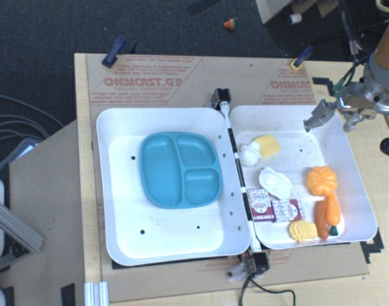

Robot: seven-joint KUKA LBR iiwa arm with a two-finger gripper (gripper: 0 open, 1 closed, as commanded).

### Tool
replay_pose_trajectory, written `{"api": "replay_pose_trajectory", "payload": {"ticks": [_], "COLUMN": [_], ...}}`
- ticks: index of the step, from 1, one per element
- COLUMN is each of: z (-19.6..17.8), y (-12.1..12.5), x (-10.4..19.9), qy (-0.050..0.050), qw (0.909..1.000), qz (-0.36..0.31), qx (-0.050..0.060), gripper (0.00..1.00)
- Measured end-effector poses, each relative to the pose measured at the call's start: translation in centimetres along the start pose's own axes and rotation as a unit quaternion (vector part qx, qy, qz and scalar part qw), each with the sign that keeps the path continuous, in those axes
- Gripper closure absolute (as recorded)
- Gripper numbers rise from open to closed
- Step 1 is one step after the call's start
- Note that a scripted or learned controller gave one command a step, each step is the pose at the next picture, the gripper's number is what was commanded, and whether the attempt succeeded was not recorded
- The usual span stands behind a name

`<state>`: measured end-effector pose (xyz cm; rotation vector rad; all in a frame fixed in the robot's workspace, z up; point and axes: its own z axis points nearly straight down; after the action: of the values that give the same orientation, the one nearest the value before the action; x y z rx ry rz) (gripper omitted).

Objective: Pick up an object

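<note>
- We read "CHEMCAST GP" printed in red on the brown counter (150, 78) sheet beyond the bins, twice.
- Our pincer (331, 115) hangs over the right bin's (357, 171) far right corner, fingers apart, gripping nothing.
- The carrot (330, 212), orange pumpkin (321, 180), corn (302, 230) and a small packet (271, 210) with unreadable print lie in that bin.
- The blue tray (180, 169) sits in the left bin (111, 171).
</note>
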<state>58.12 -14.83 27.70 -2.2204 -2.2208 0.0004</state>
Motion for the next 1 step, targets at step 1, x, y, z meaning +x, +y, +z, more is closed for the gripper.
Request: {"api": "replay_pose_trajectory", "payload": {"ticks": [1], "z": [14.05], "y": [2.63], "x": [1.06], "qy": [0.0], "qw": [1.0], "qz": [0.0], "qx": [0.001], "gripper": [0.0]}}
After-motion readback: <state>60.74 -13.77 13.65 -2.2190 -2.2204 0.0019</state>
